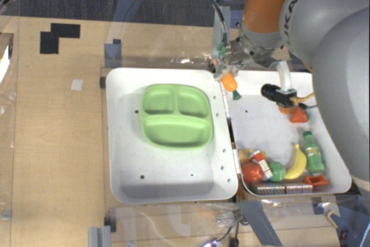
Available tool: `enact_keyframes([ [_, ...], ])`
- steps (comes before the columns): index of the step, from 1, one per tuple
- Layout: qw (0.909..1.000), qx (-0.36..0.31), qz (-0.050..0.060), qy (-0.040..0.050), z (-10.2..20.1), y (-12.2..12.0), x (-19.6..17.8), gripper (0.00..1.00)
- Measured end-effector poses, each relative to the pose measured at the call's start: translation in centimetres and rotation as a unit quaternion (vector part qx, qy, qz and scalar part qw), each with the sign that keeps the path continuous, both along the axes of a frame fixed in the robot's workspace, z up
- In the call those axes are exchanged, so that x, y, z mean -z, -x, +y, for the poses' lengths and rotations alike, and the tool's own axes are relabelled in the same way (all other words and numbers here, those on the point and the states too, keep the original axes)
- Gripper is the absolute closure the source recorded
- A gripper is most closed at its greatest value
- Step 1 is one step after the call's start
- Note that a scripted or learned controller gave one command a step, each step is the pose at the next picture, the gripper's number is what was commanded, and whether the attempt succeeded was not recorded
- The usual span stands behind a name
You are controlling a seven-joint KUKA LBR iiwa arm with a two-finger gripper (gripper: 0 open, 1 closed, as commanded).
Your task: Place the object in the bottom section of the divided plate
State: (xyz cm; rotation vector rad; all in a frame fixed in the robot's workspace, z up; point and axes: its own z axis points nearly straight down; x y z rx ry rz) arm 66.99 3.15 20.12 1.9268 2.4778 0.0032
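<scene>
**Inspector:** You have the arm's gripper (226,69) over the seam between the two bins, above the right bin's (260,118) top left corner. A small orange carrot-like object (230,83) with a green tip hangs right under it, seemingly pinched at its top end. I judge it grasped, but the contact area is small and partly hidden by the wrist.

**Operator:** And the target?

**Inspector:** The green divided plate (176,115) sits in the left bin (124,176), well apart from the object. Its wide bottom section (173,130) lies nearest the camera, below two smaller upper compartments.

**Operator:** What risks do you flag?

**Inspector:** First, you carry the object by a shallow grip; a quick sideways move could shake it loose onto the bin rims (226,124). Second, the direct path crosses the upper right compartment; release too soon and it lands there. Third, the hanging tip may clip the plate's rim if you travel low. Fourth, a rounded piece may roll on release.
</scene>
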Motion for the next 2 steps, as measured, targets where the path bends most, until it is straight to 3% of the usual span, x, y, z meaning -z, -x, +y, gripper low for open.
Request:
enact_keyframes([
  [1, 0.9999, 0.013, 0.002, -0.0004, 6.47, 8.05, 1.79, 1.00],
  [2, 0.9999, 0.014, 0.001, -0.0004, 6.43, 8.04, 1.77, 0.00],
])
